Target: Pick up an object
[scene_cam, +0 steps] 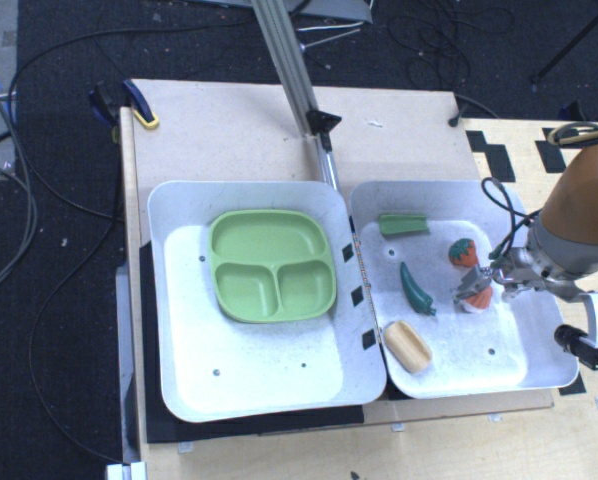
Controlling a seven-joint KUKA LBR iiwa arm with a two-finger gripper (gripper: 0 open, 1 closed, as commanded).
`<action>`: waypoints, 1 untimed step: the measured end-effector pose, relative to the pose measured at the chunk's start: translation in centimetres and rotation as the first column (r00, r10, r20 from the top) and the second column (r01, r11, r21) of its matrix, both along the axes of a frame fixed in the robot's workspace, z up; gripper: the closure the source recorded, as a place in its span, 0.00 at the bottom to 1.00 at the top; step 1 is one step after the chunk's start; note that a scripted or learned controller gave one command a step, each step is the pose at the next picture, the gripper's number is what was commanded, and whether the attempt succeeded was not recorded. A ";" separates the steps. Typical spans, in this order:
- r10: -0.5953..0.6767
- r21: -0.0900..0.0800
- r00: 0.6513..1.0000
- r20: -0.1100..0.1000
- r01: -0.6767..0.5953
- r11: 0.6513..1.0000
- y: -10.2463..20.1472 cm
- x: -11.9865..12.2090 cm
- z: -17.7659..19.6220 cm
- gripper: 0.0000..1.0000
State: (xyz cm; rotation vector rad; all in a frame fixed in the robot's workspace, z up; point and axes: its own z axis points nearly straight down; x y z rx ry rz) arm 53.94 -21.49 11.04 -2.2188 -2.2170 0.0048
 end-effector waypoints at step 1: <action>0.001 -0.003 1.000 0.007 -0.001 1.000 0.0 0.1 -1.7 0.00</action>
